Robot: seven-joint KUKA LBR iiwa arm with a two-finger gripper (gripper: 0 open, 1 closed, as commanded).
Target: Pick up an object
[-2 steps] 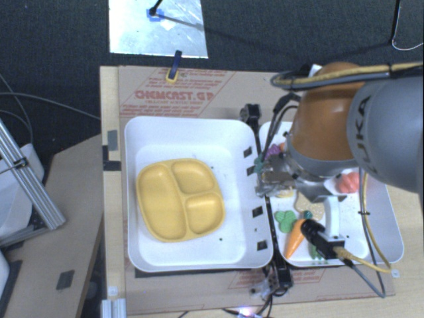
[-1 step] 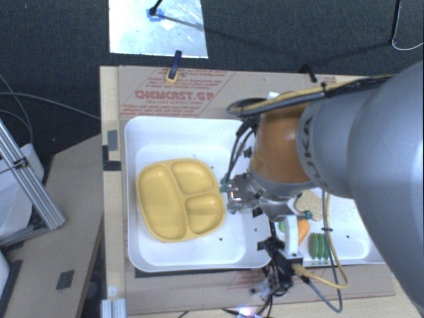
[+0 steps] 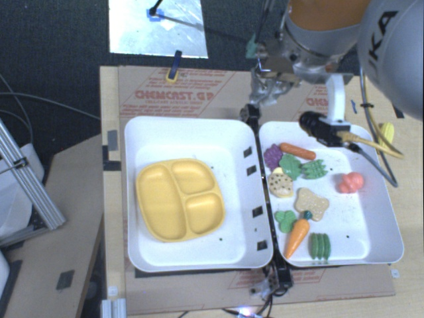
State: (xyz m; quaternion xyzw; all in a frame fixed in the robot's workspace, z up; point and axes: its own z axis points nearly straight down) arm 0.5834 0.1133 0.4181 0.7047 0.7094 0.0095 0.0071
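Toy food pieces of smooth moulded plastic, among them an orange carrot and a purple grape cluster, lie in the right shallow white bin. We cannot tell the end effector's opening. Cardboard under the bins reads "CHEMCAST".

Red block lettering is printed on the brown cardboard sheet that lies under the two white bins. Above the left bin, the word "CHEMCAST" can be read, followed by characters that look like "GP". More red lettering is seen on the same sheet above the right bin, but it is partly covered and cannot be read. On the grey arm at the upper right, the black letters "KA" are visible, part of a larger brand name that is cut off.
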